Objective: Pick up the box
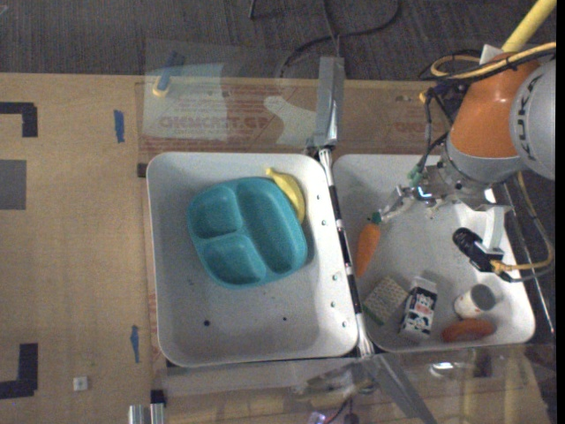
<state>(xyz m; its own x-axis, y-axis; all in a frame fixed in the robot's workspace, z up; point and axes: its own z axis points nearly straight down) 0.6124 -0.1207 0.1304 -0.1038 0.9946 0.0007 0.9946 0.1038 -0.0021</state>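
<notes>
Counting the bench's load gives two shallow white plastic bins; one long orange carrot [367, 247] with a green top lies in one bin [375, 177], along the wall it shares with the other bin [238, 329]. Four more things share the carrot's bin: one small white cardboard box [418, 306], one flat grey-green square pad [386, 297], one short white cup [477, 300] and one reddish-orange sausage-shaped piece [468, 329]. The box is a little carton with black patches on its white faces and a pale folded top; it sits past the carrot's orange tip, on the side away from the shared wall, just beside the pad, which lies between it and the carrot. Across the shared wall from the carrot lie one teal three-compartment plastic plate [249, 232] and one yellow banana [290, 188], tucked at the plate's edge nearest the carrot's top. The grey two-finger gripper [395, 207] hangs just beside the carrot's green top, well apart from the box; whether it is parted or closed cannot be told.
</notes>
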